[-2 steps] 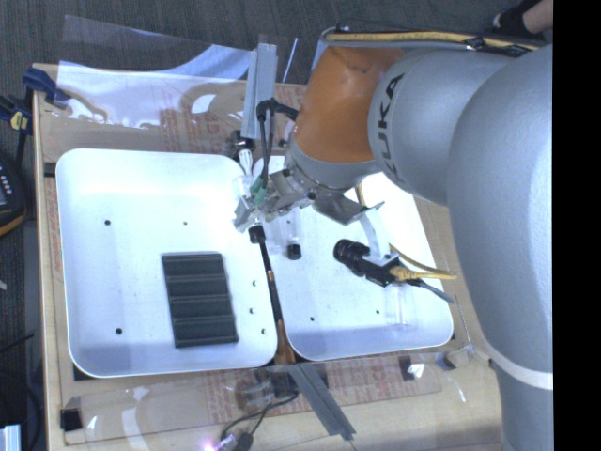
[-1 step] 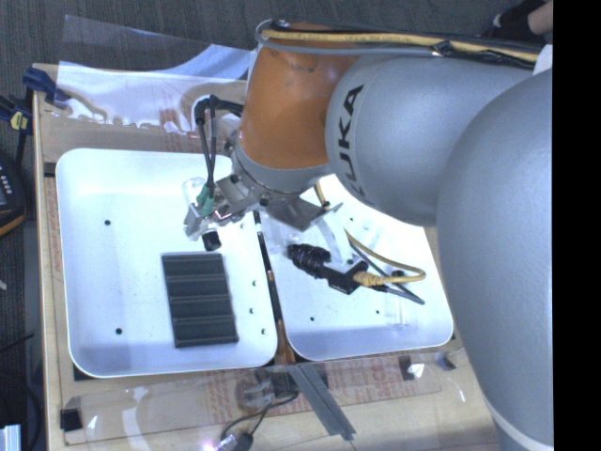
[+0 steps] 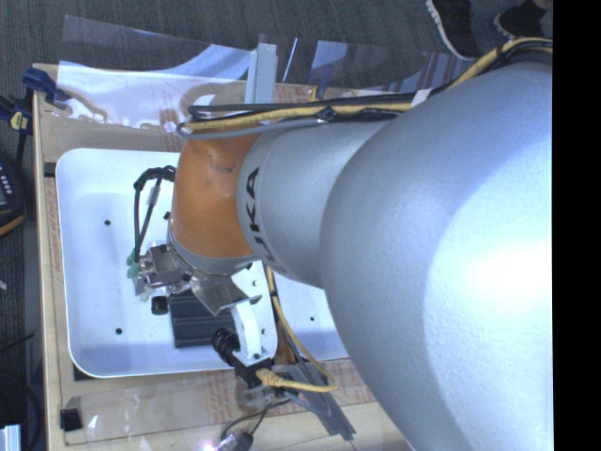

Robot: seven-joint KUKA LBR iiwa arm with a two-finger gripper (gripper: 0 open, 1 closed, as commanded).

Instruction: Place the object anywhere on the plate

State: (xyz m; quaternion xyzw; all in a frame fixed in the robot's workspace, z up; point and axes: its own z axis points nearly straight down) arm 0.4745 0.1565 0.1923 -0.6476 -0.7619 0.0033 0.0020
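The grey arm with its orange band (image 3: pixel 211 200) covers most of the camera view and hangs low over the left white bin (image 3: pixel 89 252). The gripper assembly (image 3: pixel 158 285) sits under the wrist, close above the bin floor near the bin's middle. A black box (image 3: pixel 197 323) and a white bracket (image 3: pixel 250 332) are mounted beside it. The arm hides whatever lies beneath it and the whole right side of the bench.
Bare white bin floor shows to the left of the gripper and along the bin's front. Black and yellow cables (image 3: pixel 310 113) run along the wrist. A blue clamp (image 3: pixel 39 83) sits at the bench's far left corner. Shoes (image 3: pixel 460 17) stand on the carpet behind.
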